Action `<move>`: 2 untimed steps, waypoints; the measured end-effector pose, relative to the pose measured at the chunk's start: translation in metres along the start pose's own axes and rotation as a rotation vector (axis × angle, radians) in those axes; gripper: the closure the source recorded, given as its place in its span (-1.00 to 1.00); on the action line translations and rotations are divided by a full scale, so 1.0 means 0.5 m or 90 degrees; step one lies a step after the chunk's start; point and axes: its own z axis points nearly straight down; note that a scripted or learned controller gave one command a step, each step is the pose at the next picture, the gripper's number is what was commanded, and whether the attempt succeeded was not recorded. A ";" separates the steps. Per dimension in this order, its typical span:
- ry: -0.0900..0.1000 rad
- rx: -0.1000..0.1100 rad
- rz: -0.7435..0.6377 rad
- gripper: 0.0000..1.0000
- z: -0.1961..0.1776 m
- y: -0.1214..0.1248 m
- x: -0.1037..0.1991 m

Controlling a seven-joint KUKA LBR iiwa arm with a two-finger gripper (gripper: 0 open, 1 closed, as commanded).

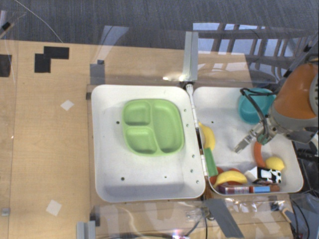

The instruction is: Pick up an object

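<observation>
Grey metal fingers of the gripper [251,139] hang over the right bin [219,108], spread apart with nothing between them; one finger [242,144] slants out toward the bin's bare white floor, the other sits against the top of an orange carrot-shaped toy [258,156]. Just beside that toy lies a smooth yellow lemon [275,163], and below it a small black-and-white cow figure [269,175]. A curved yellow banana [230,177] rests near the front wall, above a red marker-like stick [249,188]. A teal cup [251,108] stands behind the gripper. Along the divider lie another yellow piece [208,136] and a green stick [210,162]. The left bin [107,143] holds a glossy green three-compartment plate [152,126].
</observation>
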 end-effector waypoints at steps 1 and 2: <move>-0.002 -0.001 0.135 -1.00 -0.002 -0.013 0.078; 0.004 0.004 0.089 -1.00 0.005 0.068 -0.137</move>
